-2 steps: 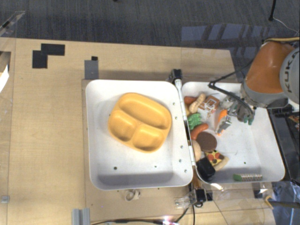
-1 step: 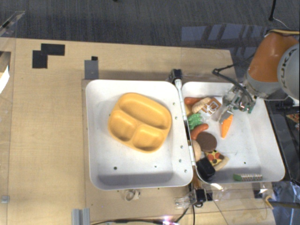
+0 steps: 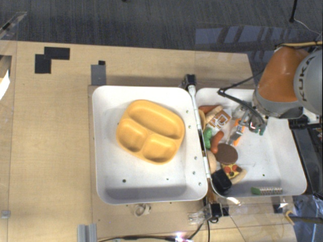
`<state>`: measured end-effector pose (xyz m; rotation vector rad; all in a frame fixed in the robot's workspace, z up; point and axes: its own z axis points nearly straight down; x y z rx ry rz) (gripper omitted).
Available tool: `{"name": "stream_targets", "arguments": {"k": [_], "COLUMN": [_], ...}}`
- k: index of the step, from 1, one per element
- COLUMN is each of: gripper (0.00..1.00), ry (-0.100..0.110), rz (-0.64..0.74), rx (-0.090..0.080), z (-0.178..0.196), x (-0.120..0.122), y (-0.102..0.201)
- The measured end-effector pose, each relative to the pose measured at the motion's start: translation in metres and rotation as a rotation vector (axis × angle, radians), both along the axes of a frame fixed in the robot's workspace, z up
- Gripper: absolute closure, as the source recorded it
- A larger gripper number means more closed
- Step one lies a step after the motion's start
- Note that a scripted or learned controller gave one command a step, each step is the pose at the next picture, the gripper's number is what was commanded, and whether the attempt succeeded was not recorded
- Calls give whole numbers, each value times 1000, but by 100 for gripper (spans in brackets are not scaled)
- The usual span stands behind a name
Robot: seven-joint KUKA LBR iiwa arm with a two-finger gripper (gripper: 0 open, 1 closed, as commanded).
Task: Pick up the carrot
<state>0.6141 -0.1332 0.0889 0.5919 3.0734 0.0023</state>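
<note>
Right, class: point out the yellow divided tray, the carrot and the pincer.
yellow divided tray [image 3: 150,131], camera view, centre ridge.
carrot [image 3: 218,139], camera view, orange body.
pincer [image 3: 241,126], camera view, between its fingertips.

A yellow sectioned plate [image 3: 150,130] lies in the left bin [image 3: 108,185]. In the right bin [image 3: 282,165], the gripper [image 3: 241,126] hangs over toy foods heaped along the left wall, the carrot [image 3: 217,140] among them.
</note>
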Motion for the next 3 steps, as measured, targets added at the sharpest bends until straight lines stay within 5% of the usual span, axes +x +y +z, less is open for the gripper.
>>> {"name": "stream_targets", "arguments": {"k": [1, 2, 3], "gripper": [0, 0, 0], "ry": [1, 0, -4], "rz": [-395, -832, -790], "rx": [2, 9, 10], "z": [-1, 0, 1], "x": [7, -20, -74], "y": [9, 0, 2]}}
